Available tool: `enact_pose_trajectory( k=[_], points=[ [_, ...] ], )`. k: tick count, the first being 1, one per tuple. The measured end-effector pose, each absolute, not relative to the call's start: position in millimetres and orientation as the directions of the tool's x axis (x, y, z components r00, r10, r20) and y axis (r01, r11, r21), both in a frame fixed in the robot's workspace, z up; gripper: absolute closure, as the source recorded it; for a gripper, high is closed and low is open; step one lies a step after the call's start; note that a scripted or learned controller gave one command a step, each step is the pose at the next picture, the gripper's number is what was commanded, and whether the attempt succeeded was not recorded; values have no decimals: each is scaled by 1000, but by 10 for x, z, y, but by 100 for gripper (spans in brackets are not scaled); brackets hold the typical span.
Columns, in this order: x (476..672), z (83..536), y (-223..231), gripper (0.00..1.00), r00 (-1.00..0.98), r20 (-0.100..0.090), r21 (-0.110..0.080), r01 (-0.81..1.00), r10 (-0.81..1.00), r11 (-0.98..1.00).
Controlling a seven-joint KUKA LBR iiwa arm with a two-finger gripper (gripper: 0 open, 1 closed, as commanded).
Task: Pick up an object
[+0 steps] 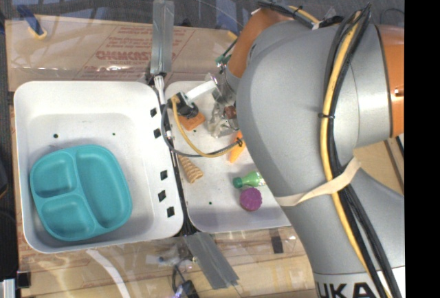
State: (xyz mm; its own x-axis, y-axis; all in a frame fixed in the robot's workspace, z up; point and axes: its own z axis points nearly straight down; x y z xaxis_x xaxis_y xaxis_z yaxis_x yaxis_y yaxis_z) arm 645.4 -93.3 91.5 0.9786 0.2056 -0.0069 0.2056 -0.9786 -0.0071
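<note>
My gripper (221,118) hangs low over the upper middle of the right bin (206,210), mostly covered by the big grey arm (309,118). An orange piece (192,120) lies just left of it, and a thin orange stick (236,149) pokes out just below it. Lower in the bin lie a tan ridged cone (191,169), a green piece (247,181) and a purple ball (250,199). Nothing shows between the fingers.
The left bin (41,93) holds a teal divided plate (79,190) at its lower left. A yellow cable (199,149) loops across the right bin's upper part. A black clip strip (162,152) runs along the wall between the bins.
</note>
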Motion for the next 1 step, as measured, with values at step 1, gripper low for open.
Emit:
enact_pose_trajectory(
  k=[1],
  points=[
    [6455, 1012, -921, 100, 977, -9, -10, 212, 212, -977]
  ],
)
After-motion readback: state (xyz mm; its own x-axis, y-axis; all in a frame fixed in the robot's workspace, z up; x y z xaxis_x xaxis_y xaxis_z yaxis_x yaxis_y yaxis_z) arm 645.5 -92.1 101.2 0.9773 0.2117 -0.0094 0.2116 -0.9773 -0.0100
